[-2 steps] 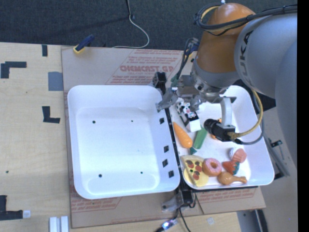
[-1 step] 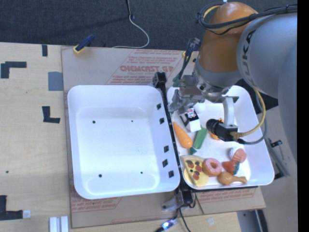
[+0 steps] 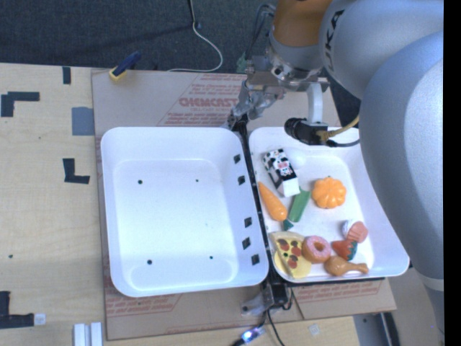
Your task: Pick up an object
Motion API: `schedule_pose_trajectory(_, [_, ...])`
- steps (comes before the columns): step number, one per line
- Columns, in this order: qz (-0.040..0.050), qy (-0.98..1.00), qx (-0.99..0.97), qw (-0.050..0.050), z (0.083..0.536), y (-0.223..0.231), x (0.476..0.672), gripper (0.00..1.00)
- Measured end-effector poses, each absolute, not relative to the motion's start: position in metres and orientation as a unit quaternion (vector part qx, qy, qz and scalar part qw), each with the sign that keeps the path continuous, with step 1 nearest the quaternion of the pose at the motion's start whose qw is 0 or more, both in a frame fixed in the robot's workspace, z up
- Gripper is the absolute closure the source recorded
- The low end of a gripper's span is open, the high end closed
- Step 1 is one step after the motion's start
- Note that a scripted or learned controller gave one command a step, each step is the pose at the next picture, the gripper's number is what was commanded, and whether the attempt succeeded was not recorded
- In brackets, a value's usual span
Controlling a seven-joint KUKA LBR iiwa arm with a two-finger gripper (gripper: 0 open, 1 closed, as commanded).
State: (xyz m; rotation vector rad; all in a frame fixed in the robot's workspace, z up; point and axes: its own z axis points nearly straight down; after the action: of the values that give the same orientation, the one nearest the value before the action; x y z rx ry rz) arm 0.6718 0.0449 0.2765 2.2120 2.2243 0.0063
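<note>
The right bin (image 3: pixel 374 215) holds several toy foods: a black-and-white carton (image 3: pixel 279 170), an orange carrot (image 3: pixel 272 202), a green piece (image 3: pixel 298 207), an orange pumpkin (image 3: pixel 328 192), a pizza slice (image 3: pixel 289 254), a pink donut (image 3: pixel 315 249), a drumstick (image 3: pixel 344 267) and a red strawberry-like piece (image 3: pixel 354 233). My gripper (image 3: pixel 243 115) hangs above the far end of the divider between the two bins, up and left of the carton. Nothing shows between its fingers.
The left bin (image 3: pixel 173 207) lies beside the right one on a cardboard sheet (image 3: pixel 194 99). A blue-and-yellow object (image 3: pixel 124 65) rests at the cardboard's far left corner. The arm's grey body (image 3: pixel 403 99) looms over the right bin's right side. A cable (image 3: pixel 205 38) trails at the back.
</note>
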Motion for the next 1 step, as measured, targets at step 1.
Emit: schedule_pose_trajectory(1, [-0.0018,0.708,0.706,-0.001,0.251,0.0662,0.6483,1.0])
